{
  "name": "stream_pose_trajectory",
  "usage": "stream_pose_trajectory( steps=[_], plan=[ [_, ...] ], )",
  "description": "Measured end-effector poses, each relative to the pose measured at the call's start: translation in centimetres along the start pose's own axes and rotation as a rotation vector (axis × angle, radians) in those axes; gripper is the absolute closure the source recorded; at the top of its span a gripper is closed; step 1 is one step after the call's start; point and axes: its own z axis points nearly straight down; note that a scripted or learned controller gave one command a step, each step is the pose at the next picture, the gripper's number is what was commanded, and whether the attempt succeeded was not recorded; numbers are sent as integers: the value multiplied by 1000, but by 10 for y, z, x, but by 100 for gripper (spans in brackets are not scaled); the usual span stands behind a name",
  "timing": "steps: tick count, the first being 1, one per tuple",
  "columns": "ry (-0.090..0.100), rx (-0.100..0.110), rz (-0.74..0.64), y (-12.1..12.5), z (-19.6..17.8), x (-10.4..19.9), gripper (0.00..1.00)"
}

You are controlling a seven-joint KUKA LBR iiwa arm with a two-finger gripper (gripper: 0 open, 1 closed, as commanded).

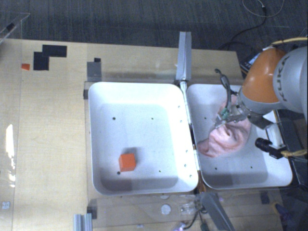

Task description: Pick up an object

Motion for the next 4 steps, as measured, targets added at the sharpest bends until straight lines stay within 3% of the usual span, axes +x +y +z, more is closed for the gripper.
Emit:
stream_pose_trajectory(
  steps=[1, 2, 3, 4],
  plan=[
    [0, 0, 0, 0, 0, 0, 0],
    [5, 6, 31, -17, 11, -4, 0],
    [-3, -4, 30, -12, -1, -7, 100],
    [10, 18, 31, 55, -81, 24, 100]
  ],
)
